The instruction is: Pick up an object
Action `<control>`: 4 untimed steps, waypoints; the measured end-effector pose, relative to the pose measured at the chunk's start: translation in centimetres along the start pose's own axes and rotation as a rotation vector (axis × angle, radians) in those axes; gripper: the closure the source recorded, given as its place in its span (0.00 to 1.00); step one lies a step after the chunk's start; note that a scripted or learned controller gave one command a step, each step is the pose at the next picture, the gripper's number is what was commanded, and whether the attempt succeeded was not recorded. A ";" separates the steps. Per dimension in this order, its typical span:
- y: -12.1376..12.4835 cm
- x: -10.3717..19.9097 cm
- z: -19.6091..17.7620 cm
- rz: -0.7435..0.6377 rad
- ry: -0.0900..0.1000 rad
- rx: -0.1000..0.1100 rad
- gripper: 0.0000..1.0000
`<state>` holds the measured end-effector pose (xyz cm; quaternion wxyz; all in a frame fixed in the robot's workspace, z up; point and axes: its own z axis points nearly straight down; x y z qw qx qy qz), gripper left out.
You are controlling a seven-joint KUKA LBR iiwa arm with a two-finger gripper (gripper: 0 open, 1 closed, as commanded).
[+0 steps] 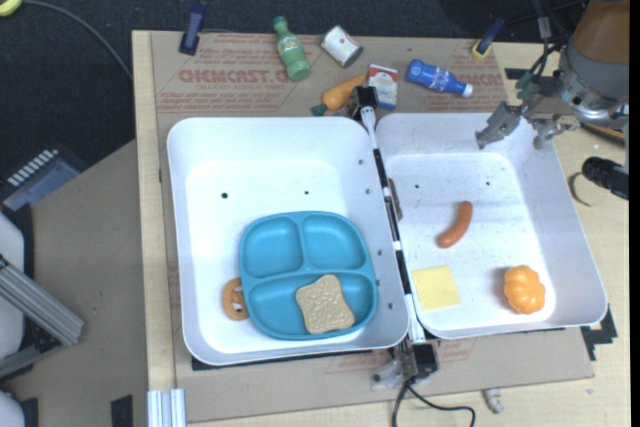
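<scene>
You look down at a slant from one fixed camera above the bench, far enough back to take in both white bins: the left bin and the right bin. The arm enters from the far right.

Bench: I see a tan board printed with red lettering.
Bins: left bin and right bin touching.
Behind bins: I note green bottle, blue bottle, small carton, white can.
</scene>
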<state>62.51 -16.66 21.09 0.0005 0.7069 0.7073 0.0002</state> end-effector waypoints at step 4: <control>-7.1 11.7 2.6 -0.001 0.001 -0.001 1.00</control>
